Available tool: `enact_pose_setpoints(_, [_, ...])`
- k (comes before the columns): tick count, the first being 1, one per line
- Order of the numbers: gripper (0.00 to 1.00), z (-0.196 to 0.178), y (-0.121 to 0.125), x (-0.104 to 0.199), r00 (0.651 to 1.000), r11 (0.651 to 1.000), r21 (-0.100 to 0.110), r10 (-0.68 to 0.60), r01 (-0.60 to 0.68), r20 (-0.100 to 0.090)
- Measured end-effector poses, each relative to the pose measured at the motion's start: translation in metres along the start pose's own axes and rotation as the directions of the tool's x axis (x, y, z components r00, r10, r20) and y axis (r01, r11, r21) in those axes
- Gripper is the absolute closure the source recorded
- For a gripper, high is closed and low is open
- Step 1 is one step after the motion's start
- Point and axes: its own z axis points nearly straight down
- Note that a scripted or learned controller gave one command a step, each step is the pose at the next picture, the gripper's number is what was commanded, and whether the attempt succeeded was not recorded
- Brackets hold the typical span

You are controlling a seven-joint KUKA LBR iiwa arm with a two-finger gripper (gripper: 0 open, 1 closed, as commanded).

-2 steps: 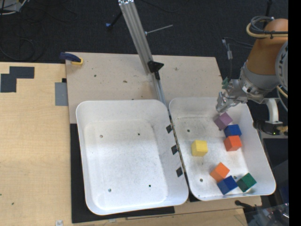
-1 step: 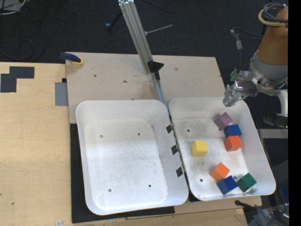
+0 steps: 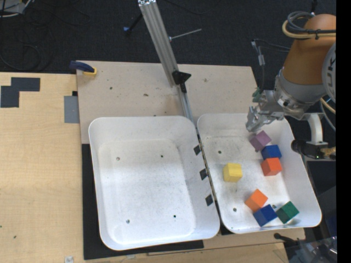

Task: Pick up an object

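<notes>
Gripper (image 3: 255, 120) hovers just above purple block (image 3: 260, 140) (right bin (image 3: 219, 141)).

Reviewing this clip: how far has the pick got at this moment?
Done: the gripper has reached the right bin and sits at its far end, just above the purple block. In hand: nothing visibly. The purple block lies on the bin floor, as do the yellow block and the other blocks. Left: closing on a block and lifting it. The purple one looks the likeliest target.
</notes>
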Motion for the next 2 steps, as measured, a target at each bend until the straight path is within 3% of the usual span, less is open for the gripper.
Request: enact_pose_setpoints(2, [1.0,0.003,-0.06,0.09,1.0,1.0,0.001,-0.001,0.001,-0.001])
